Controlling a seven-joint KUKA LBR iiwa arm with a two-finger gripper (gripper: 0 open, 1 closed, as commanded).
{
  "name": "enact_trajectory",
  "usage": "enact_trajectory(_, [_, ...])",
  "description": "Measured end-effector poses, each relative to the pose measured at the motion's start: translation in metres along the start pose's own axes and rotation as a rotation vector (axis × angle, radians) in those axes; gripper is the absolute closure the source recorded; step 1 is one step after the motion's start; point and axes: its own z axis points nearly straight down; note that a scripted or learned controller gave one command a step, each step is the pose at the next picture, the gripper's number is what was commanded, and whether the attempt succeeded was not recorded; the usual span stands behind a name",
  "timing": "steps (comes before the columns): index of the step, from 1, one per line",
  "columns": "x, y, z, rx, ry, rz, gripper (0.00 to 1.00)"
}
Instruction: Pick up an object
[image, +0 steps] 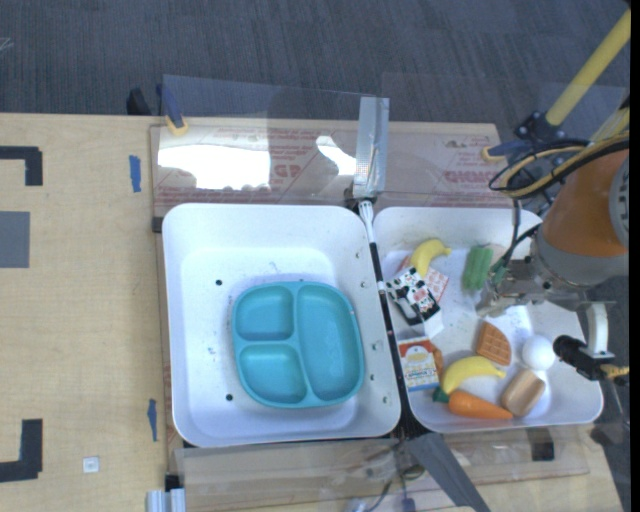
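Two white bins side by side on the worktop (70, 330). Left bin (190, 250): 1 teal divided tray (297, 343), three compartments, nothing else in it. Right bin (585, 400) item count: 2 bananas (upper banana (430, 254), lower banana (470, 371)), 1 black-and-white cow-pattern carton (415, 293), 1 orange-labelled box (419, 364) with print too small to read, 1 green vegetable (478, 266), 1 waffle (492, 342), 1 carrot (478, 405), 1 bread roll (524, 392), 1 white egg (538, 353). Behind the bins, a clear panel (270, 150) with red lettering, unreadable. Arm enters from the right; pincer (497, 293) sits over the right bin, just beside the green vegetable and above the waffle. Can't tell its state, wrist and cables block it. Yellow pole (595, 62) top right.
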Motion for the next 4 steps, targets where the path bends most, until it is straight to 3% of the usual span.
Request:
enact_trajectory(1, [0.014,0.000,0.022,0.001,0.000,0.066,1.00])
enact_trajectory(2, [0.014,0.001,0.023,0.000,0.001,0.066,0.00])
enact_trajectory(3, [-0.034,-0.079,0.021,0.006,0.001,0.124,0.00])
enact_trajectory(4, [0.013,0.012,0.023,-0.003,0.000,0.270,0.00])
